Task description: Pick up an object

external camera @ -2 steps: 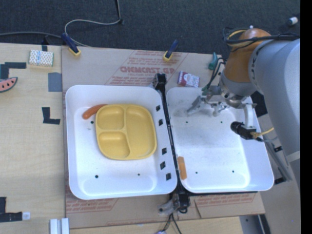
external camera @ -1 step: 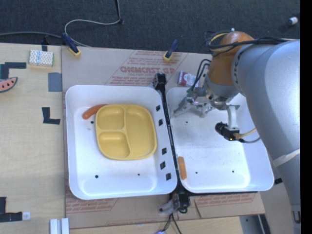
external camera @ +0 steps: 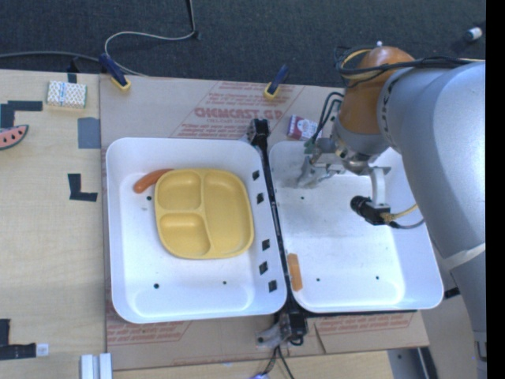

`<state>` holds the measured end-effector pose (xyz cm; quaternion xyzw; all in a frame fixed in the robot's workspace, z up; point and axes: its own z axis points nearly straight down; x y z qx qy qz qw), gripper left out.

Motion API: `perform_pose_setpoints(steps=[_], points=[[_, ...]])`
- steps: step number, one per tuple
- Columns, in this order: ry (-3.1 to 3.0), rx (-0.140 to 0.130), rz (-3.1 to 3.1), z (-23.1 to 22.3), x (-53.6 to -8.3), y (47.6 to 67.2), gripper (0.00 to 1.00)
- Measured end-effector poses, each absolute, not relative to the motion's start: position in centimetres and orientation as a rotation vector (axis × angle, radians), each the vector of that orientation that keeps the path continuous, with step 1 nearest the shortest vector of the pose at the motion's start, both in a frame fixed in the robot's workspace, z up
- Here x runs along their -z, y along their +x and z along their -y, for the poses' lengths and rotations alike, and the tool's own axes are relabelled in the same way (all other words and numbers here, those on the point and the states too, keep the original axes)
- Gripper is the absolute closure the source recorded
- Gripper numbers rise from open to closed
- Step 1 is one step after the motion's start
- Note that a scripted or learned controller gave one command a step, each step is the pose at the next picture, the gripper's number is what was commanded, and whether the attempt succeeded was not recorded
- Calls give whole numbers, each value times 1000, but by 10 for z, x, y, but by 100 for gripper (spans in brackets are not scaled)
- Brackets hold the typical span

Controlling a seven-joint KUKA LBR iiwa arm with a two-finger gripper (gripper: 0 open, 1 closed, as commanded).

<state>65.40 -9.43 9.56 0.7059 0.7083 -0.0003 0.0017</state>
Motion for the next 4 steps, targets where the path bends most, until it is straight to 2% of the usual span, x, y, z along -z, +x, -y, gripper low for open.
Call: perform_pose_setpoints(steps=[1,2,3,4], points=[[2215,1,-2222,94,-96,654,0],[2219,0,-2225,93,-85,667,0],[2216,1,-2225,93,-95,667,100],[2216,1,-2224,93,-94,667,0]])
